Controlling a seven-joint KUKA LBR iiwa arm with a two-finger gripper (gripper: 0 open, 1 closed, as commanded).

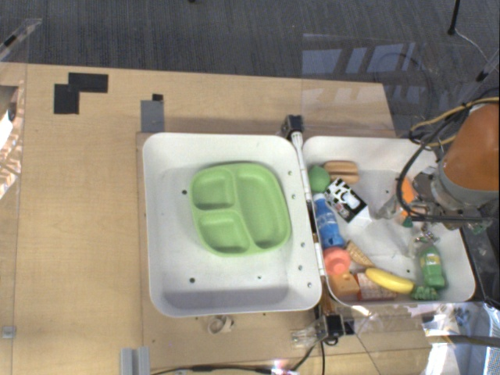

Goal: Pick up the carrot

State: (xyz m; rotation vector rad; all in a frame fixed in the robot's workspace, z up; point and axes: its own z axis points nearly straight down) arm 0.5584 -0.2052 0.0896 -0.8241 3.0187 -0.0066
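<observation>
Two white bins are sitting side by side on the wooden worktop [78, 209]. The left bin [168, 287] is carrying one green divided plate [238, 208] with three compartments. The right bin [375, 158] is crowded along its left and near sides: one green ball [318, 178], one hot dog bun [341, 168], one black-and-white carton [344, 198], one blue bottle [326, 223], one pink toy [337, 261], one ice cream cone [361, 254], one banana [388, 280] and one green bottle [430, 268]. The arm's orange band [473, 151] is hanging over the bin's right part. The gripper [410, 219] is reaching down there, and the state of its fingers cannot be told. The carrot [403, 189] is showing as an orange sliver at the wrist's left edge, mostly hidden by the arm.
</observation>
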